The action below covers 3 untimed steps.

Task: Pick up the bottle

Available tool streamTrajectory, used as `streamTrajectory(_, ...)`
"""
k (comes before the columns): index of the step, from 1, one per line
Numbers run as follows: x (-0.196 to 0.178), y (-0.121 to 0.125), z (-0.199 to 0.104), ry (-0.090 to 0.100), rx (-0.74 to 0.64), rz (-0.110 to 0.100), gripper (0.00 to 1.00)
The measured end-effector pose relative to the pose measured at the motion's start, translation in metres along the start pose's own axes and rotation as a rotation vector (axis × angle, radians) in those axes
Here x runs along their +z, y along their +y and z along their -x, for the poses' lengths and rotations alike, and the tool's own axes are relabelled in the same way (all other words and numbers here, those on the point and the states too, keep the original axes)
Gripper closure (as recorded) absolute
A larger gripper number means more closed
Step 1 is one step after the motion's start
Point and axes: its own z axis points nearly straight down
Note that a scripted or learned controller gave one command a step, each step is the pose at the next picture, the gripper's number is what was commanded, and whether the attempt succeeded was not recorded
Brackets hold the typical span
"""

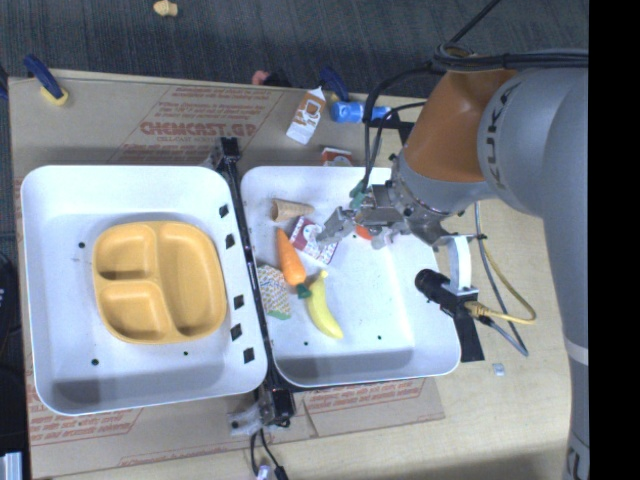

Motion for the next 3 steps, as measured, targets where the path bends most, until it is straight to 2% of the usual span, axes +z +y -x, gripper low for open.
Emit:
streamTrajectory(1,-0.010,0.000,0.000,0.001,-0.005,-0.003,1.00)
streamTrajectory(2,0.023,-0.046,0.090,-0.001,-0.045,0.001,1.00)
streamTrajectory(3,0.022,-0.080,0.029,0.000,-0.135,0.000,1.00)
